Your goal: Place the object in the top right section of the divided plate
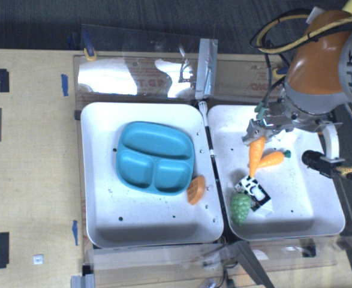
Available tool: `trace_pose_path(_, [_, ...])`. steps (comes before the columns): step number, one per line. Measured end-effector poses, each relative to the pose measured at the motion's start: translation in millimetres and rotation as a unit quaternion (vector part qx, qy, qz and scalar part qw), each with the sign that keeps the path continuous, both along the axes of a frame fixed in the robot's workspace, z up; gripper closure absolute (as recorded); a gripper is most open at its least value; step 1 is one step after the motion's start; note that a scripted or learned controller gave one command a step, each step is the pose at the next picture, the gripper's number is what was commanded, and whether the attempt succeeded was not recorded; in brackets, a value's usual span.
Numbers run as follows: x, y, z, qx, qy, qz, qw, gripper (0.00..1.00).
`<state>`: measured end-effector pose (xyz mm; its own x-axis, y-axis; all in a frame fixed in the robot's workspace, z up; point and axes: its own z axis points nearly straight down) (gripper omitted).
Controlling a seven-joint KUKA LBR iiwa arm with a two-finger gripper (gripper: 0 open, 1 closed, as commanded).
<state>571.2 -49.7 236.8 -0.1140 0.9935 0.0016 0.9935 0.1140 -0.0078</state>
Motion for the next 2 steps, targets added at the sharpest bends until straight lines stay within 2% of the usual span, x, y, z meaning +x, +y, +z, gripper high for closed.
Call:
trace_pose_path(1, [1.2,-0.7,7.2,-0.0002,0.001,-0.001,1.0000,1.00])
trace_pose_path(2, [-59.8,-68.3,65.8,-0.0006,-0.004,0.070,0.9975,1.00])
